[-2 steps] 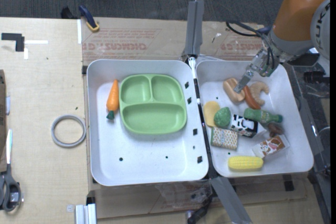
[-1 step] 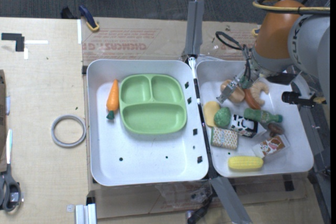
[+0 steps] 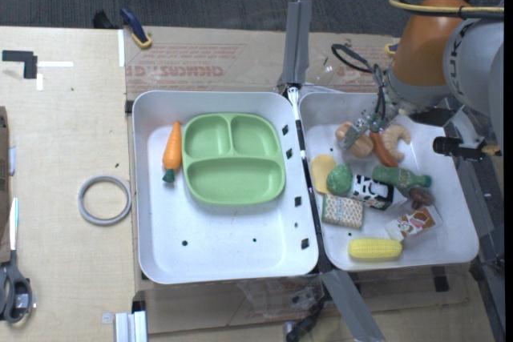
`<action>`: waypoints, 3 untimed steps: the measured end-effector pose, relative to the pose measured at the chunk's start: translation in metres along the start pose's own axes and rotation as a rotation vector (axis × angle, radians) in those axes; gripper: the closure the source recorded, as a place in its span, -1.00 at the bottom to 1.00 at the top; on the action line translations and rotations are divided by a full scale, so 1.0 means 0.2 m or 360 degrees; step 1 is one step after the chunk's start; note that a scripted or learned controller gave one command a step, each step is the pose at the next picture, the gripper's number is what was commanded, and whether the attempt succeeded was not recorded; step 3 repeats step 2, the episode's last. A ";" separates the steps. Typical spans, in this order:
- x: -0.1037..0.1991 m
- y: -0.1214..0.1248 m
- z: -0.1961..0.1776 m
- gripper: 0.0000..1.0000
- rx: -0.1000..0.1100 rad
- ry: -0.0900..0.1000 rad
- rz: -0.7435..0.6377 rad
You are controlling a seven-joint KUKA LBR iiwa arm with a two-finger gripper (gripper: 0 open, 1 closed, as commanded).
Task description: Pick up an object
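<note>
- On the table [image 3: 64, 140] at far left, a roll of tape [image 3: 105, 199] and scissors [image 3: 14, 292] are seen; no writing can be read there.
- In the left bin [image 3: 232, 252], a toy carrot [image 3: 171, 148] lies touching a green divided plate [image 3: 234, 158].
- Behind it, mirrored print on cardboard [image 3: 200, 60] is too faint to be read.
- In the right bin [image 3: 457, 244], a croissant [image 3: 391, 138], green pickle [image 3: 401, 176], corn cob [image 3: 375, 249] and a small printed carton [image 3: 413, 224] are crowded; its label is illegible.
- The pincer [image 3: 373, 122] is lowered over the croissant cluster; its opening cannot be told, and nothing is seen held.
- A neighbour may be nudged, or two pieces pinched and dropped.
</note>
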State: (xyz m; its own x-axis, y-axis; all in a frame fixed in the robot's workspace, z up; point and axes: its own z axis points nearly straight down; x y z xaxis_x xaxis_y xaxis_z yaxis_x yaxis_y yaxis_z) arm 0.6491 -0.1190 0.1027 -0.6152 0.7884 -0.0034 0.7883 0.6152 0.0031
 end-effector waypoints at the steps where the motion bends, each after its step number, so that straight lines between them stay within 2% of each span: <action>1: 0.22 0.21 -0.45 1.00 0.0003 0.0001 0.0146; 2: 0.11 0.15 -0.45 1.00 0.0004 0.0000 0.0019; 3: 0.11 0.15 -0.45 1.00 0.0004 0.0000 0.0019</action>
